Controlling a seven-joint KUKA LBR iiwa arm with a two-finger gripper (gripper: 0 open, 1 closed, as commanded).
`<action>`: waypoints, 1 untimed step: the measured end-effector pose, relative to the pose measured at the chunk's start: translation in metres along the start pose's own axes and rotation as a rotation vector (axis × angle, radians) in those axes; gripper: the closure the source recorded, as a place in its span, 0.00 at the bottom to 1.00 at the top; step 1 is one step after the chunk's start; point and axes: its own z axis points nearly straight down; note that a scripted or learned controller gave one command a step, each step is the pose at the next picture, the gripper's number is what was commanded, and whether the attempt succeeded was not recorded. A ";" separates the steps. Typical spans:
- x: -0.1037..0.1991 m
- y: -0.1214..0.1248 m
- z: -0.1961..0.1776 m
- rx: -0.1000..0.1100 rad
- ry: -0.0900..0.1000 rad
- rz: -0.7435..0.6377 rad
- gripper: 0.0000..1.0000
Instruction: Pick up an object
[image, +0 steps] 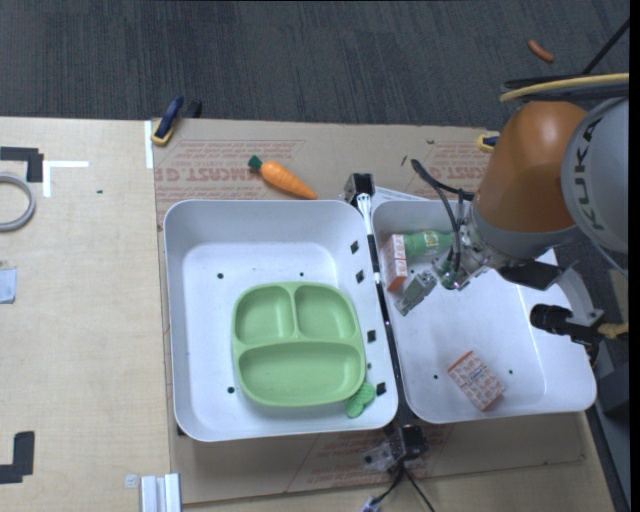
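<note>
The right bin (520, 400) holds several things. A red and white box (397, 258) lies by its left wall, with a green item (428, 240) just behind it. A small grey packet (415, 290) lies in front of the box. An orange and white packet (475, 380) rests near the bin's front. My gripper (452, 276) is low over the bin's back left part, right beside the grey packet and the green item. The arm's orange band (535, 165) and grey wrist hide the bin's back right corner.
The left bin (190, 300) carries a green divided plate (297, 345) with a small green piece (360, 400) at its front right corner. An orange toy carrot (283, 177) lies on the cardboard behind the bins. A black clip (358, 186) sits at the bins' junction.
</note>
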 end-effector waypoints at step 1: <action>0.021 -0.060 0.000 0.000 0.001 -0.079 0.00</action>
